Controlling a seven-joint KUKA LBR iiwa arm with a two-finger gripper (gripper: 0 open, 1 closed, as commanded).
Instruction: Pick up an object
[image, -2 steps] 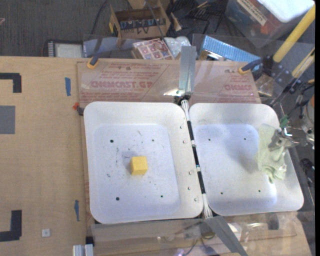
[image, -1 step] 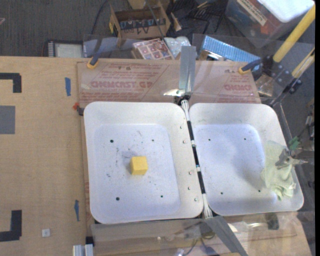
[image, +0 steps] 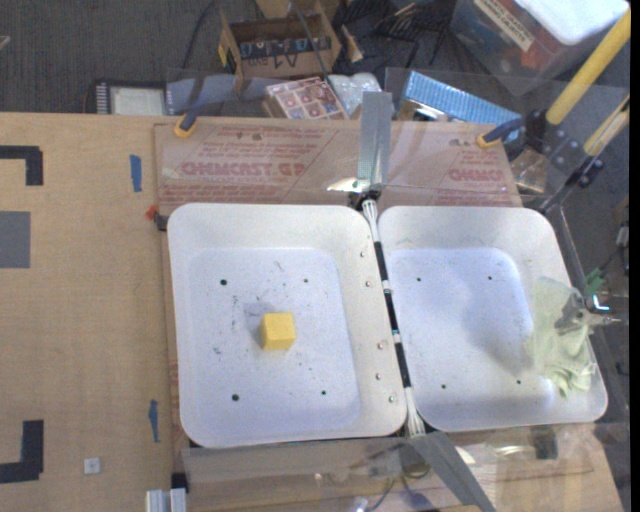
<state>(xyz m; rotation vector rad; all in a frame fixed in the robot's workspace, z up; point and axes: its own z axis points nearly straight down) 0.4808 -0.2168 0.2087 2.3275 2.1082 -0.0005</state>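
Looking down on 2 shallow white bins side by side, left bin (image: 190, 300) and right bin (image: 460, 225), rims touching along a central seam. Finding 1 small yellow cube (image: 279, 331) near the middle of the left bin's floor, resting flat on 1 face, turned a little off square to the bin walls, well apart from every rim. Judging that open floor on all 4 sides leaves room for a straight descent from above, with no wall or neighbour to foul the approach.

Noting a pale green cloth (image: 562, 340) crumpled against the right wall of the right bin, draped partly over the rim, with a small metallic piece (image: 578, 318) on its upper fold; too blurred to name. Judging the cloth a poorer target: limp, bunched, hard against the wall.

Cannot tell the state of the jaws. Nothing lifted yet, by the look of it: cube on the floor, cloth slumped at the rim.
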